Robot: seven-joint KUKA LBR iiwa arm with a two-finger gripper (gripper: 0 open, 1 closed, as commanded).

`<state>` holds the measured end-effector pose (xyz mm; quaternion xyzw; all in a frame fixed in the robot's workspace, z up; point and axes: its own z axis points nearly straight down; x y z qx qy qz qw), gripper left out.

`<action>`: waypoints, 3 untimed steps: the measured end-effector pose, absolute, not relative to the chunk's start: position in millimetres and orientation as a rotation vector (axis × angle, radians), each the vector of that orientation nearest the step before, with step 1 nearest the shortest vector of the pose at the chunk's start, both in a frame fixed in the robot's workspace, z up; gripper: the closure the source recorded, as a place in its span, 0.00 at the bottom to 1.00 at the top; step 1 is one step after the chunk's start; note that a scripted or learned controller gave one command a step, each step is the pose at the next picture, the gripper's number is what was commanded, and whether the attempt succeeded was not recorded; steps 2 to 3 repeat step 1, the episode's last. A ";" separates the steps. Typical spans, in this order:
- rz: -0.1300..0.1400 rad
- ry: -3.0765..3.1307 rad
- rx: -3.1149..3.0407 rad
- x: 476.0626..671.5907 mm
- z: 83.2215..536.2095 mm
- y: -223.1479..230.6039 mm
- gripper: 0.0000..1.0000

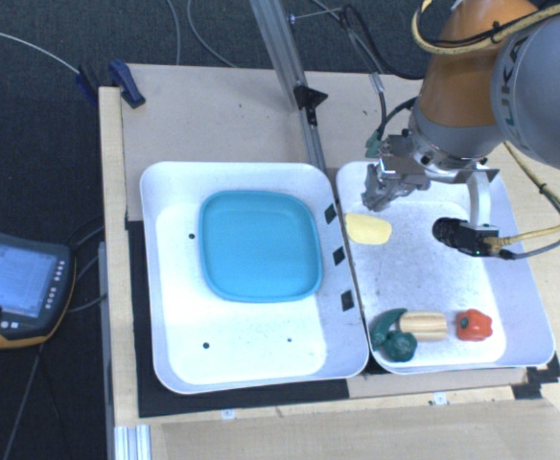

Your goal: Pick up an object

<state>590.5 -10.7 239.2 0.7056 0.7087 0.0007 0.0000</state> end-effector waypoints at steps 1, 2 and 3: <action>0.002 2.227 2.216 607.4 241.5 49.1 1.00; 0.002 2.227 2.216 607.4 241.5 49.1 1.00; 0.002 2.227 2.216 607.4 241.5 49.1 1.00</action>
